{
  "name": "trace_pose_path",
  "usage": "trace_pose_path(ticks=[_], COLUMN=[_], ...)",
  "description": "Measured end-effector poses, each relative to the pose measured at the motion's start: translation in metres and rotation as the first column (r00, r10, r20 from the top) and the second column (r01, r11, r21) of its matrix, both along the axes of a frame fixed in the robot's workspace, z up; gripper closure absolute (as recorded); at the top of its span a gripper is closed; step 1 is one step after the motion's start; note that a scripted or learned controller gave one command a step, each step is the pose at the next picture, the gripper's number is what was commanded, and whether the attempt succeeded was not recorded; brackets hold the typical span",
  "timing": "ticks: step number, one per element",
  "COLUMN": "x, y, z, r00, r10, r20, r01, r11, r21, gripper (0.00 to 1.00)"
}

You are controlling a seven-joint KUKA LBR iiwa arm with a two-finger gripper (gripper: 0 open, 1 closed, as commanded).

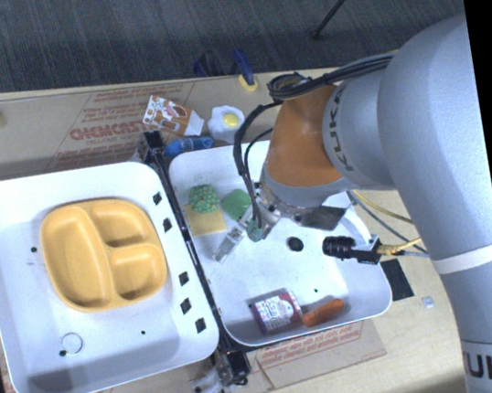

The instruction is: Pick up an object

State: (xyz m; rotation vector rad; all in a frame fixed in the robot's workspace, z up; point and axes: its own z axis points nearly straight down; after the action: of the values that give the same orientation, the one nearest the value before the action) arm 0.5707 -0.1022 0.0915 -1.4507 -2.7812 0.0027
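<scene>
Reaching in from the right, the big smooth grey arm with its shiny orange band bends down into the right bin. Its gripper hangs low over the top left part of that bin. I cannot tell if the gripper is grasping anything.

Just beside the gripper sits a yellow block with a bumpy green top, and a soft-looking green lump lies next to it. Near the front wall of the same bin lie a dark red packet with a white label and a long orange carrot shape, touching each other.

2 bins stand side by side, both white, smooth and shallow with round corners. The left bin holds a yellow plastic tray with round edges and 3 dips in it.

Brown flat cardboard lies under both bins.
</scene>
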Motion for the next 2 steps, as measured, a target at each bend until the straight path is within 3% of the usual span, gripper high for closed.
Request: trace_pose_path(ticks=[1, 2], x=[0.084, 0.039], y=[0.003, 0.002], z=[0.001, 0.0], r00=[0.998, 0.977], r10=[0.056, -0.215], r20=[0.005, 0.001], r01=[-0.056, 0.215], r11=[0.998, 0.977], r21=[-0.001, -0.001], gripper=[0.0, 0.0])
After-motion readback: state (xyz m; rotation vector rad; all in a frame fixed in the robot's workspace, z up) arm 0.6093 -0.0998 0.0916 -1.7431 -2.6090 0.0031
